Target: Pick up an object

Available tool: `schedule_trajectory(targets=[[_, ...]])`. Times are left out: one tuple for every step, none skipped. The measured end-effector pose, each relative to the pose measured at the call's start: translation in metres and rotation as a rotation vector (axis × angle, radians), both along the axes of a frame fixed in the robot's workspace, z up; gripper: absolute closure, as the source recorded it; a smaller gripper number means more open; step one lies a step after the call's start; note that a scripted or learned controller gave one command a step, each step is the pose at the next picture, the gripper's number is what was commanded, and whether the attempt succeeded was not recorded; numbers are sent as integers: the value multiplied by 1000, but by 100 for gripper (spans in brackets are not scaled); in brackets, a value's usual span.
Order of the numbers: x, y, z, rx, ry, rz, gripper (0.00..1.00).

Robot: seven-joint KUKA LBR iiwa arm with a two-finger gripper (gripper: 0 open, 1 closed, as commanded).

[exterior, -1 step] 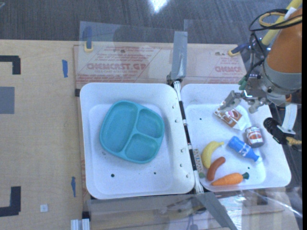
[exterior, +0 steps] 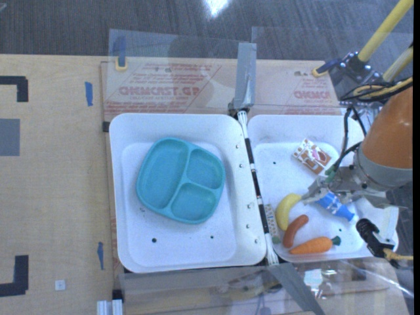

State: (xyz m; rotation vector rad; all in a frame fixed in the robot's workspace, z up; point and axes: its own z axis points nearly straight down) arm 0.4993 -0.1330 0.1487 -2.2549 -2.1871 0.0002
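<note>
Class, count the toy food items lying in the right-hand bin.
4: snack packet at the back, banana by the divider, sausage beside it, carrot in front. The arm may hide others.

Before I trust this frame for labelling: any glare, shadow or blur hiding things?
Camera view: bright glare on the dark floor at the top edge and faint reflections on the clear sheet behind the bins; the blue divided plate in the left bin is evenly lit and sharp; the gripper is slightly soft, its jaws hard to read; banana and carrot are clear.

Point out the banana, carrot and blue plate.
banana [exterior: 287, 210], camera view, middle of its curve
carrot [exterior: 312, 245], camera view, middle of the orange body
blue plate [exterior: 164, 169], camera view, floor of its largest compartment
</note>
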Motion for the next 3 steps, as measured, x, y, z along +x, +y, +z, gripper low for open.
schedule_trajectory(targets=[[16,-45,-56,19,1,124,0],[15,-52,-47,7,-2,115,100],[45,21,39,0,-1,99,100]])
